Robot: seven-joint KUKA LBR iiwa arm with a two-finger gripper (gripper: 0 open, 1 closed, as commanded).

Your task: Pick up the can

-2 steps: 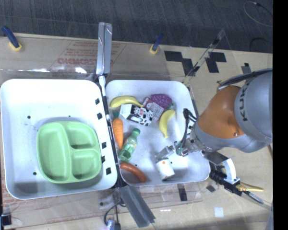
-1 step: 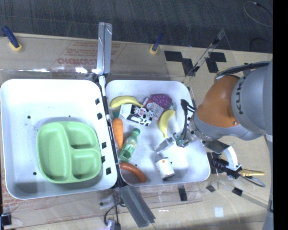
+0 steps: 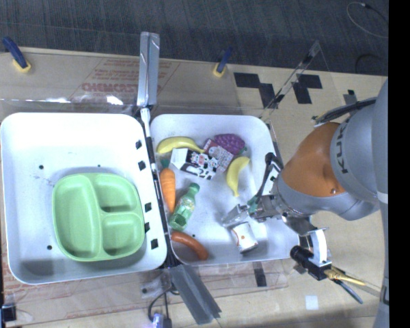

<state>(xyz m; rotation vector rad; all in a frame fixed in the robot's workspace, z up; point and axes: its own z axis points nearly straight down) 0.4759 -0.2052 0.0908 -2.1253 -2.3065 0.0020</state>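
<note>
The can (image 3: 245,238) is small and white with a red mark on its end. It lies on its side near the front right of the right bin (image 3: 273,142). My gripper (image 3: 236,215) reaches in from the right and hovers just above and behind the can, very close to it or touching it. The grey arm with its orange band (image 3: 314,173) hangs over the bin's right rim and hides that corner.
The right bin also holds two bananas (image 3: 178,144) (image 3: 236,173), a carrot (image 3: 167,188), a green bottle (image 3: 183,207), a red sausage (image 3: 189,245), a purple item (image 3: 228,143) and a printed box (image 3: 203,160). A green divided tray (image 3: 99,216) lies in the left bin (image 3: 27,135).
</note>
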